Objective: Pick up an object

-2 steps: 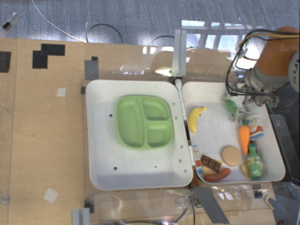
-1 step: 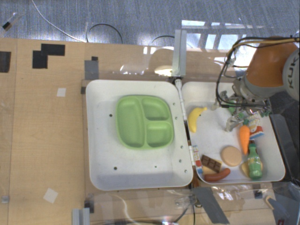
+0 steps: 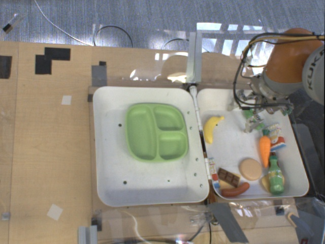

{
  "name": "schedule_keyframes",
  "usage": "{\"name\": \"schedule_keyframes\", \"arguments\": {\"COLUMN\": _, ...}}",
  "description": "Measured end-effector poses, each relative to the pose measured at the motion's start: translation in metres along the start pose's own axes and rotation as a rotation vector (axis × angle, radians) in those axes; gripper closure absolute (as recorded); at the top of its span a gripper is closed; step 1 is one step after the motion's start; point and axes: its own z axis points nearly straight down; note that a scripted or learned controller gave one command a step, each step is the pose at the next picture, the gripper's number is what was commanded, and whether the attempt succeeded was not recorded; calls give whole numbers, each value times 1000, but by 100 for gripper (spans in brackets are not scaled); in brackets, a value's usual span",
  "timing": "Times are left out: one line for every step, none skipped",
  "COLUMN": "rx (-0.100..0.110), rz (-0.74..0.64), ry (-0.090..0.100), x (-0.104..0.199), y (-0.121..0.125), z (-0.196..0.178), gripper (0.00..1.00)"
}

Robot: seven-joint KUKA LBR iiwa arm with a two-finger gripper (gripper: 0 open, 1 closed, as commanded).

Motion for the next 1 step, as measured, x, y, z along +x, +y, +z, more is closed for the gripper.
{"name": "schedule_keyframes", "arguments": {"rx": 7, "rz": -1, "ry": -13, "x": -4, "y": -1, "z": -16, "gripper": 100}}
